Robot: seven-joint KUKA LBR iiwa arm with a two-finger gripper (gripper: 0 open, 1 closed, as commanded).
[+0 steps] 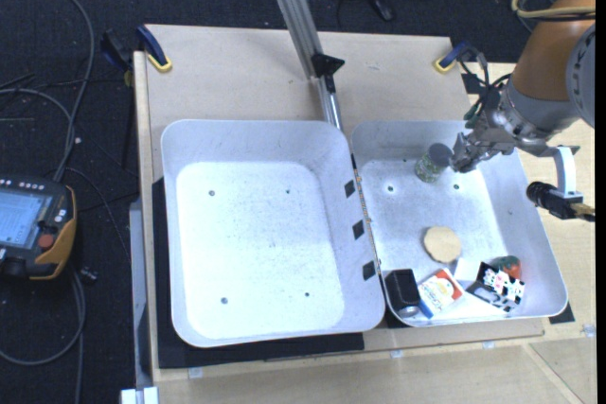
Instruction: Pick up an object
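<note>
Gripper (453,156), right bin (530,232): jaw opening cannot be told. Small greenish object (428,168) just left of the jaws, possibly touching. Far wall close behind; open floor toward the tan disc (441,244).

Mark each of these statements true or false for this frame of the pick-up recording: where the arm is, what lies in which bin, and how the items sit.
1. The gripper is over the right-hand bin. True.
2. The round tan object lies in the left-hand bin. False: it lies in the right-hand bin, near its middle.
3. A small greenish object sits right beside the gripper tip. True.
4. The black box sits at the far rim of the right-hand bin. False: it sits at the near left corner.
5. The left-hand bin holds the red and white packet. False: that packet is in the right-hand bin, beside the black box.
</note>
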